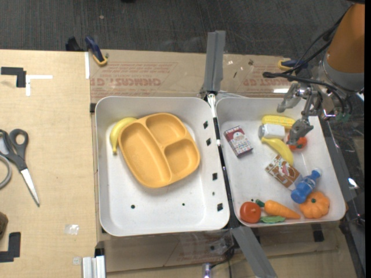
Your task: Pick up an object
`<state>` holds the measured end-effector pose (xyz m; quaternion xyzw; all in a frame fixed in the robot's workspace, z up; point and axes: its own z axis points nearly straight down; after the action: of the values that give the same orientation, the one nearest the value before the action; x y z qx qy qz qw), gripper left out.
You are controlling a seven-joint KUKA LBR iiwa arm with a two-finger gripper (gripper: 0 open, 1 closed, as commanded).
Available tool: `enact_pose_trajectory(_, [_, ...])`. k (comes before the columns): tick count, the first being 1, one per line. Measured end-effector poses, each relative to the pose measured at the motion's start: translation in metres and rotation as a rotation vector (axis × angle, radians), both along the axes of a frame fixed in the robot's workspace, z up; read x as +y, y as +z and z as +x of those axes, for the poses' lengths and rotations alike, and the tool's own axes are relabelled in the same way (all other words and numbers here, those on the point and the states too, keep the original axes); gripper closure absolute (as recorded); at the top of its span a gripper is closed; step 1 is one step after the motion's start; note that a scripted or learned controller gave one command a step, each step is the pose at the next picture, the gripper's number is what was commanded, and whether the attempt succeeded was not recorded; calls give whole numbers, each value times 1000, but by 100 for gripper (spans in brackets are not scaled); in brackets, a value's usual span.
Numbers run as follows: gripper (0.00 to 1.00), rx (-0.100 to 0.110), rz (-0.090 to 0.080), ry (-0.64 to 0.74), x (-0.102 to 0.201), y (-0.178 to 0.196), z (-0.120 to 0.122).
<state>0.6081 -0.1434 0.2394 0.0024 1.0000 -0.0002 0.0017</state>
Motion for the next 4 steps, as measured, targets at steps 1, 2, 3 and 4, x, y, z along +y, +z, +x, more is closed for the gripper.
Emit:
enact_pose_trajectory(1, [0,1,0,29,-10,-128,-52])
enact_pose_trajectory(2, [0,-8,-2,-110,-47,-143,-111])
enact_pose_trajectory(3, [100,-16,-2,-106,-45,-133,-108])
enact_pose_trajectory(4, [0,-16,-3,-106,-45,-133,-108])
